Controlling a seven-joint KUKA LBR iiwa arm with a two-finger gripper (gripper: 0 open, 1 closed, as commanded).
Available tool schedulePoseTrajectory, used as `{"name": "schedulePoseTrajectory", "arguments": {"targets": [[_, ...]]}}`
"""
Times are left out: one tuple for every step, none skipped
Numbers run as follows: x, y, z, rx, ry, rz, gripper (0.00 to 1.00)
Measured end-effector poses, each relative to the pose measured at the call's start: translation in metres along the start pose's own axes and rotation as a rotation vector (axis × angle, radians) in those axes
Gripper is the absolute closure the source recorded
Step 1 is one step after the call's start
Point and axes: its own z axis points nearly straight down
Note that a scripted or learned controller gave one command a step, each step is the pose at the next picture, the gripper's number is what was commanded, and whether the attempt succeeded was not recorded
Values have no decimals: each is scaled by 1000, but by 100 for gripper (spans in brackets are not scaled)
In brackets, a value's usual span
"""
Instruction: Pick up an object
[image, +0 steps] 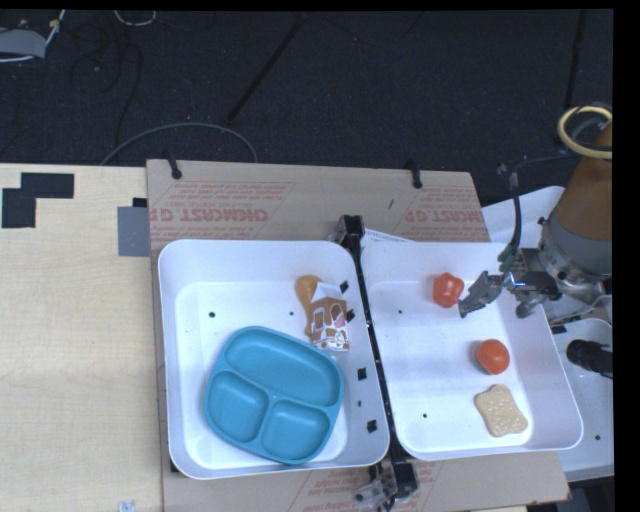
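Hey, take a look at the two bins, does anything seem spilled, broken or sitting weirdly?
Nothing looks spilled or broken. The blue divided plate lies skewed in the left bin, beside a small patterned packet. In the right bin, two red-orange pieces and a tan biscuit-like piece lie apart.

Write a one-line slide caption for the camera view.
Gripper hovers over right bin near two red items, a cracker; left bin holds blue tray.

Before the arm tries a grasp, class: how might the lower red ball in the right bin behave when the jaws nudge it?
The lower red ball looks round and smooth, so it would probably roll across the flat right bin floor. It may slip sideways out of a pinch. It sits apart from the bread-shaped piece.
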Motion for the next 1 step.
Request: {"name": "schedulePoseTrajectory", "arguments": {"targets": [[0,2,-7,-13,-2,-2,0]]}}
